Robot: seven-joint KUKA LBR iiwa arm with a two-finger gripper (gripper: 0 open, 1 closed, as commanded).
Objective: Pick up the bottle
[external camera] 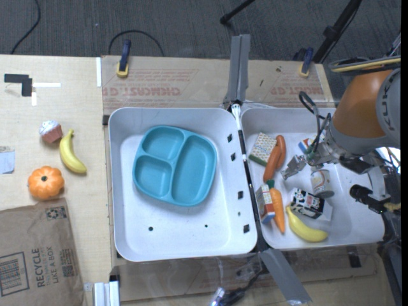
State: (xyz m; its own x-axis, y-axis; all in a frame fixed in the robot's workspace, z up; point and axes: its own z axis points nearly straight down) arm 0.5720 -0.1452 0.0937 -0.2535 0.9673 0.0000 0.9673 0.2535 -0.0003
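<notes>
Bottle (268, 202) lies in the right bin (357, 238), close to its left wall: small, with an orange part and a pale label, beside a carrot (275, 158) and a banana (306, 227). Both bins rest on a cardboard-covered table (178, 81) above dark carpet. The left bin (172, 238) carries a blue divided plate (175, 166). The end effector (299, 164) hovers right of the carrot; its opening cannot be judged.

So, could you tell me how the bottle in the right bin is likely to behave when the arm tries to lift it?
The bottle lies on its side, so a nudge may roll it. It looks small and probably light, but crowded against the carrot.
</notes>
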